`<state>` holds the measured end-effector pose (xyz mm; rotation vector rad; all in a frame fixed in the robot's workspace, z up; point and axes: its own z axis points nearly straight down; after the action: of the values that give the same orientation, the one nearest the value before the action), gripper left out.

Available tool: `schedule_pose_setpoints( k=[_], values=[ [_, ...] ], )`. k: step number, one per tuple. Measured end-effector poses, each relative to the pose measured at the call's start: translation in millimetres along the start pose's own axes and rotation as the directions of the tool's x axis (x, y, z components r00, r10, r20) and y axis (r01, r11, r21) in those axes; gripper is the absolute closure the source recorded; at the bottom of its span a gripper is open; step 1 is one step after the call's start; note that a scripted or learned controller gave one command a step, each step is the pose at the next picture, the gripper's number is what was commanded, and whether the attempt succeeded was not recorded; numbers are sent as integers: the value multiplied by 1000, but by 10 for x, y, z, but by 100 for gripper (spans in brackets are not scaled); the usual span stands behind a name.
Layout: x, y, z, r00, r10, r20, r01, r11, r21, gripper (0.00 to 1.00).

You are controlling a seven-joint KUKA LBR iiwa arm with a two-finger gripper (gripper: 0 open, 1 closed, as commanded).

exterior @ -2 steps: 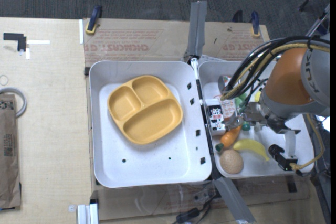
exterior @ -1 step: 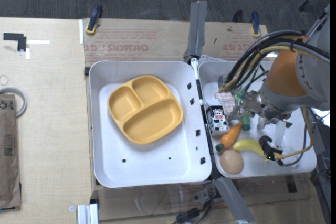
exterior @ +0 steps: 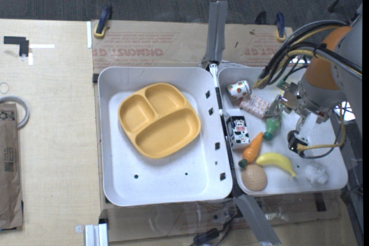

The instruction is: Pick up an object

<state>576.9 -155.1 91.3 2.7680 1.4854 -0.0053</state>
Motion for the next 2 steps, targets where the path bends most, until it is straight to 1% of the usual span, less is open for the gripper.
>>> schedule_pose_setpoints(
  k=[1,2],
  values=[
    [1,0,0,1000,0,0,0,1000,0,0],
    [-347,443,-685,998,68,0,-68,998,-1,0]
  ],
)
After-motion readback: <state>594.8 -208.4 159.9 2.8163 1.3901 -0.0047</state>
